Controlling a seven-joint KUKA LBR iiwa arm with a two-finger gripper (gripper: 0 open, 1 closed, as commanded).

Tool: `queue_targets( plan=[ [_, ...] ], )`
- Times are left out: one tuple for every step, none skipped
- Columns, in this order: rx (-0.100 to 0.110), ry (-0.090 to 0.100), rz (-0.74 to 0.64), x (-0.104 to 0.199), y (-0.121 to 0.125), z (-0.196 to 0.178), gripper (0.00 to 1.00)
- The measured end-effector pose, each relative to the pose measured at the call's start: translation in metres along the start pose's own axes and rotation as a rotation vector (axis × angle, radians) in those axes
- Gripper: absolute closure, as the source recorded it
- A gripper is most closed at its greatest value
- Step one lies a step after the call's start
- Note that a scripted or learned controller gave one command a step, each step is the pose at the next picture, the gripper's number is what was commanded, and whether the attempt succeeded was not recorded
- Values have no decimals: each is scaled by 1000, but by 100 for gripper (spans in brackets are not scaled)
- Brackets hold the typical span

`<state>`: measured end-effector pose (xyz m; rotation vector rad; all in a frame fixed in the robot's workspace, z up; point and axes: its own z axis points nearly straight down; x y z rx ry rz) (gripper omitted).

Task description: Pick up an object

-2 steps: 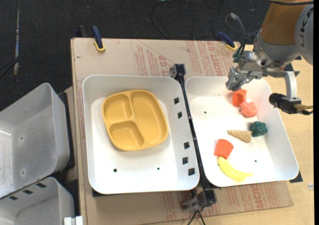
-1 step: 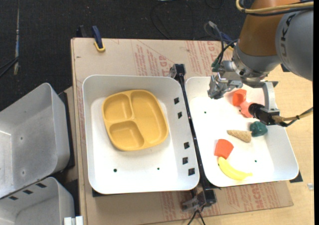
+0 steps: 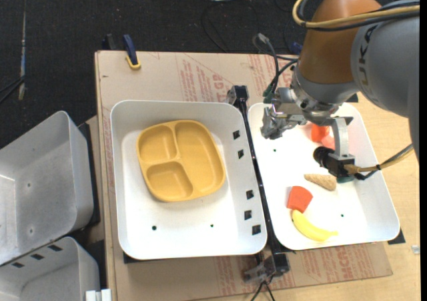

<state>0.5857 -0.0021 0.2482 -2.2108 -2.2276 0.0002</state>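
— Well, which object is it going for?

— Likely the red piece (image 3: 321,134) lying at mid right of the frame, partly hidden under the wrist.

— Is the gripper (image 3: 303,126) holding it?

— Nothing is showing between its fingers; how wide they are standing, I cannot tell.

— What is risking failure?

— The beige piece (image 3: 320,181), red block (image 3: 299,198) and banana (image 3: 312,227) are lying close together in the right bin (image 3: 380,206); a closing finger could be nudging the target away.
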Motion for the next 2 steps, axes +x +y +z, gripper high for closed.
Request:
queue_targets(
  plan=[
    [1,-1,1,42,-17,7,100],
    [1,-1,0,84,-34,10,100]
  ],
)
